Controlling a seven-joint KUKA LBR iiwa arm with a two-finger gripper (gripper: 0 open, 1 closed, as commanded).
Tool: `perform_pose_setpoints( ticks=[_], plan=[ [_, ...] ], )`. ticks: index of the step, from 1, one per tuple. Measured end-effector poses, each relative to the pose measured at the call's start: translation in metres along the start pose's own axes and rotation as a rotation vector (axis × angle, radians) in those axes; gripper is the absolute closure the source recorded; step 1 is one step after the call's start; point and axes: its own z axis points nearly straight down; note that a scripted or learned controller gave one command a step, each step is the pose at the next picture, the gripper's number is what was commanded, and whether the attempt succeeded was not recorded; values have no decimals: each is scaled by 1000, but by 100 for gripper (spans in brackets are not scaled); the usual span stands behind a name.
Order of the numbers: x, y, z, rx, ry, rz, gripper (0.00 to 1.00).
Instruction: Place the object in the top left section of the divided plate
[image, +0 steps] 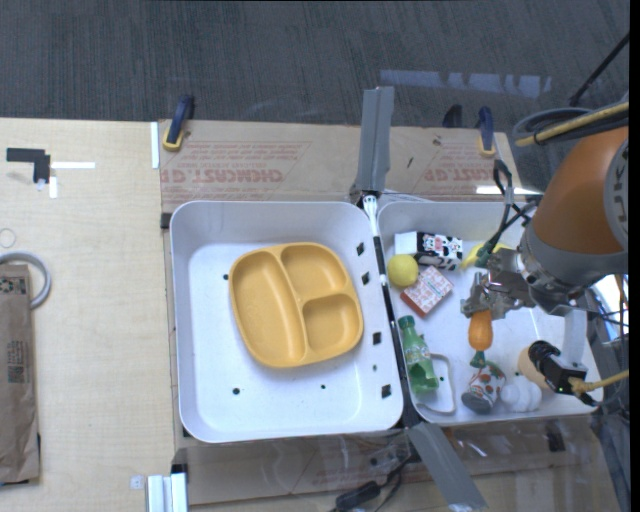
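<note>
A yellow divided plate (295, 300) with three sections lies tilted in the left white bin (210, 385), with nothing on it. My gripper (487, 297) is over the middle of the right bin (452, 345), at the end of the grey and orange arm. A small orange carrot-like piece (481, 332) sits directly under the gripper and touches or nearly touches it. I cannot tell whether it is held or lying on the bin floor.
The right bin also holds a yellow lemon (402, 269), a black-and-white carton (438, 247), a red-and-white box (428, 291), a green bottle (416, 352) and small toys (486, 388) near the front. A raised wall (380, 285) separates the bins.
</note>
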Motion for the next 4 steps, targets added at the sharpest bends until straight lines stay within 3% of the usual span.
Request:
perform_pose_setpoints(
  ticks=[1, 2, 3, 4],
  plan=[
    [8, 0, -67, -1, 0, -50, 100],
    [18, 40, -54, 0, 0, 98, 100],
    [72, -48, -23, 2, 0, -38, 100],
    [86, -47, -62, 0, 0, 8, 100]
  ],
)
